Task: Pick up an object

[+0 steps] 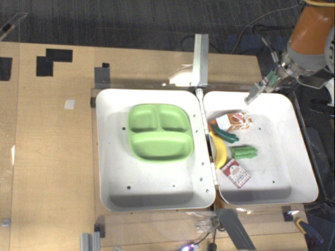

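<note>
The gripper [253, 95] is positioned above the far edge of the right bin [293, 184]; its jaw state cannot be told. 5 objects are grouped near that bin's left edge: snack packet [238, 121], dark green item [225, 134], banana [219, 149], green block [244, 152], red packet [236, 173].

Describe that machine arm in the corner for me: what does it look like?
The arm has a rounded orange section with a pale grey ring below it. From that, a slim grey gripper sticks out with a greenish patch near its base. Dark cables trail over the floor behind it.
</note>
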Controlling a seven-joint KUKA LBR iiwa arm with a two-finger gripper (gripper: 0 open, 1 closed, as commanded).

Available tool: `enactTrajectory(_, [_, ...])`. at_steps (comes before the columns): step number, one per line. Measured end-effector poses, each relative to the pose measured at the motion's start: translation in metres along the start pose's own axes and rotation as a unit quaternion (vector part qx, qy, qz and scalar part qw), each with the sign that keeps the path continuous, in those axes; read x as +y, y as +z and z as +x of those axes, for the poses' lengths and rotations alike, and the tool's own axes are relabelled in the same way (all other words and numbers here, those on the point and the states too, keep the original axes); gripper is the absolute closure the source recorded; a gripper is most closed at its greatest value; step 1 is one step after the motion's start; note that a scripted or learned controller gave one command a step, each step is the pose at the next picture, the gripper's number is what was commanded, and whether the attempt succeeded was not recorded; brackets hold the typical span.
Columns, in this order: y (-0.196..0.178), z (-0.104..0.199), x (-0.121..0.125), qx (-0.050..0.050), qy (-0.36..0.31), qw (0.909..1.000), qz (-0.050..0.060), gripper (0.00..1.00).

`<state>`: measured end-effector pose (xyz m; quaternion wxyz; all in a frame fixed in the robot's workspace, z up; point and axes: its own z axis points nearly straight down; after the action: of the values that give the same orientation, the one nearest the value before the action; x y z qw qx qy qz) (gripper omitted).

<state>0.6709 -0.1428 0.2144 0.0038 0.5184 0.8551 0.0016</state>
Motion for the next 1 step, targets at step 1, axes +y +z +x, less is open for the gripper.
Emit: enactTrajectory(1, [0.0130,0.0031,0.0017,0.000,-0.064,0.9979,-0.001,0.00])
